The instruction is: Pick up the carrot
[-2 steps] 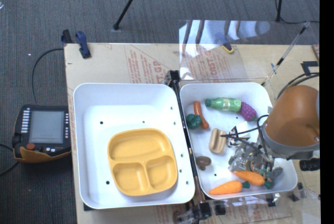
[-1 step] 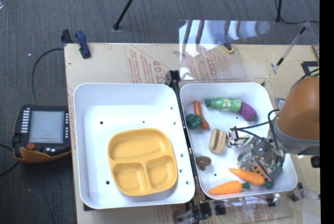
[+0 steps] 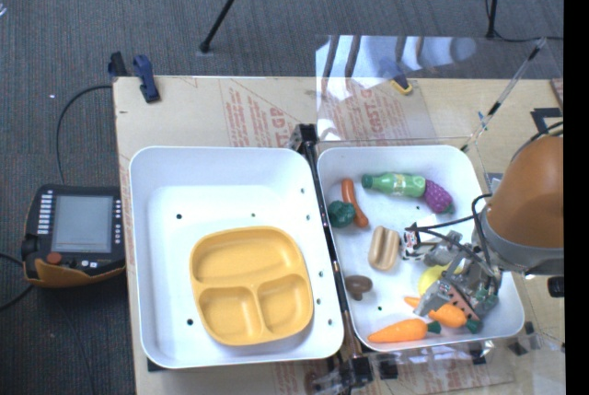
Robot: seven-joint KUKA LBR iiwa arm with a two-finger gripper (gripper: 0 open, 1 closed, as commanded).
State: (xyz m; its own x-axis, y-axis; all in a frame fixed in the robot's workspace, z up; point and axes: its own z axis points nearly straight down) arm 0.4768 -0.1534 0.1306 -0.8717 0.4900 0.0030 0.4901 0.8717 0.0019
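Observation:
The carrot (image 3: pixel 398 331), orange with a green tip at its right end, lies flat along the front edge of the right bin (image 3: pixel 460 158). My gripper (image 3: pixel 458 292) hangs low over the bin's front right corner, just up and to the right of the carrot's green tip. A smaller orange piece (image 3: pixel 448 315) lies right under the gripper, between it and the carrot. The gripper's metal parts hide what is beneath them.
In the right bin are a green bottle (image 3: pixel 396 184), purple grapes (image 3: pixel 438 196), a sausage (image 3: pixel 353 200), a dark green vegetable (image 3: pixel 341 214), a bun (image 3: pixel 384 248), a brown piece (image 3: pixel 357 285) and a yellow fruit (image 3: pixel 430 279). The left bin (image 3: pixel 166 191) holds a yellow divided plate (image 3: pixel 250 284).

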